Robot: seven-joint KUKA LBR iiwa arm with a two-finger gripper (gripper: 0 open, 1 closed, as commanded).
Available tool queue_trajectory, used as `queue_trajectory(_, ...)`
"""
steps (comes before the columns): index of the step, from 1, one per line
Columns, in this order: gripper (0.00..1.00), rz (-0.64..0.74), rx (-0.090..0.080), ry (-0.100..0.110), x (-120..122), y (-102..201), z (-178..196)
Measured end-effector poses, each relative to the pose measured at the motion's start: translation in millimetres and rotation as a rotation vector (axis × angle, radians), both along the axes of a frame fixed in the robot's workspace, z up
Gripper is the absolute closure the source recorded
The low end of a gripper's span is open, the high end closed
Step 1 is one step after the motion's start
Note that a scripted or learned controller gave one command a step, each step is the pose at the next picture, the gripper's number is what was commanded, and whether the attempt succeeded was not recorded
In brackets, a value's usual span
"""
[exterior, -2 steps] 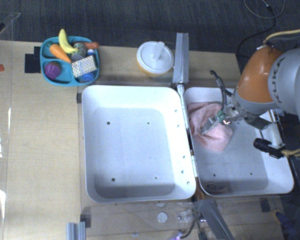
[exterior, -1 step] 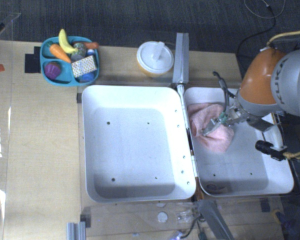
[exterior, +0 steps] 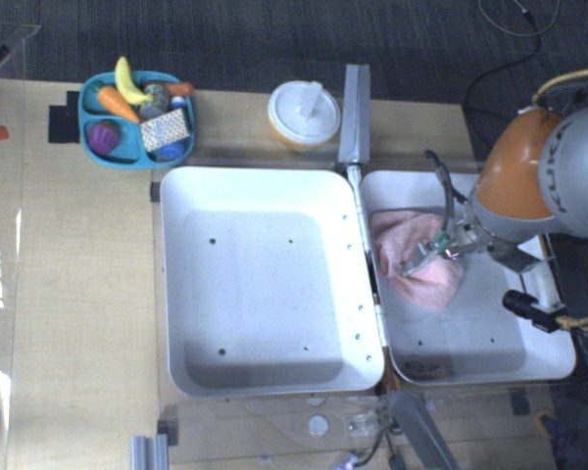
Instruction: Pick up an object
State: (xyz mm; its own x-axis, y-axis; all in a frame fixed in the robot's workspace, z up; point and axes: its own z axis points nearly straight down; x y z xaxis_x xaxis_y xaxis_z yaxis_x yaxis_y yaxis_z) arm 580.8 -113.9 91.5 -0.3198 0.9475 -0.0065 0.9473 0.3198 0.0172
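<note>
A crumpled pink cloth [exterior: 412, 258] lies in the right bin [exterior: 490, 351], against its left wall. My gripper [exterior: 423, 254] reaches in from the right and sits low over the cloth's middle, its tips pressed among the folds. The grey arm with its orange band [exterior: 514, 174] hangs over the bin's right half and hides part of the floor there.
The left bin [exterior: 265, 282] stands beside the right one, with a metal divider bar [exterior: 353, 116] behind the gap between them. A white lidded cup [exterior: 304, 113] and a blue tray of toy food [exterior: 137, 117] sit on the bench at the back left.
</note>
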Motion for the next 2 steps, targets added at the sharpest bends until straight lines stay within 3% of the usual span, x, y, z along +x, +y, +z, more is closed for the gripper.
queue_trajectory(1,0.00,-0.079,0.001,0.004,49,11,-1)
queue_trajectory(2,0.00,-0.095,0.001,0.004,22,-4,0)
